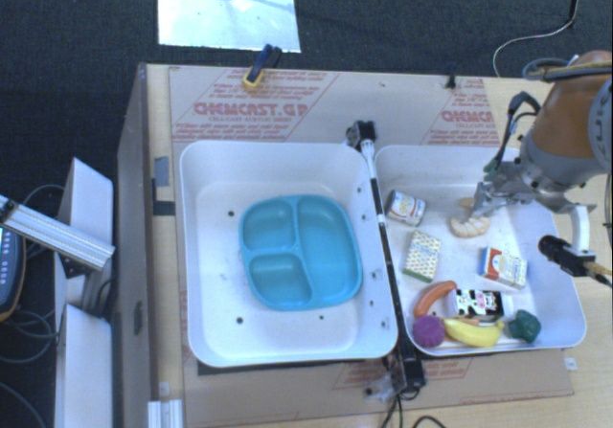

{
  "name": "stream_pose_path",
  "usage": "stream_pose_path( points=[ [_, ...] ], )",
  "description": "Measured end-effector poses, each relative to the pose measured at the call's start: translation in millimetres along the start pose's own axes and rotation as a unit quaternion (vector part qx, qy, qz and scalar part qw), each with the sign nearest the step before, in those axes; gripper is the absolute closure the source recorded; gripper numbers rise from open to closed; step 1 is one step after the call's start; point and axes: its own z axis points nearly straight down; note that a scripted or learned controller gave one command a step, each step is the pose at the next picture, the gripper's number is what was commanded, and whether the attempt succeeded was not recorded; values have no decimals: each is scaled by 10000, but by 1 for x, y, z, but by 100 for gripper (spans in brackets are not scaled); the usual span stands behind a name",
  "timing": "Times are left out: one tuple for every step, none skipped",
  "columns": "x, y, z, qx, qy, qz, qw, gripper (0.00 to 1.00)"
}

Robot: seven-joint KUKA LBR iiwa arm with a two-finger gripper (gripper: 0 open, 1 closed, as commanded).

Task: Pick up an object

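Dark carpet surrounds the bench point(287, 101), whose top is a printed board bearing two shallow white bins side by side. Nearest the camera, along the front wall of the right bin point(565, 316), lie a purple ball point(428, 330), a yellow banana point(474, 331) and a dark green piece point(524, 325), all well in front of the pincer point(481, 200). Just behind them sit an orange carrot-like piece point(434, 297) and a small black-and-white carton point(478, 303). Closer to the pincer are a red-and-white box point(503, 266) and a pale dotted block point(422, 256). A tan scalloped piece point(468, 224) lies directly under the pincer tips, seemingly touching them; whether the pincer is apart or together cannot be told. To its left rests a small can point(405, 208). Far left, the left bin point(206, 225) holds a blue divided tray point(299, 251).
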Motion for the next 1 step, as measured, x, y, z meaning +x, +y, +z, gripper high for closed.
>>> stream_pose_path(
  points=[
    [-14, -20, 20, -63, 0, -10, 10000, 100]
  ],
)
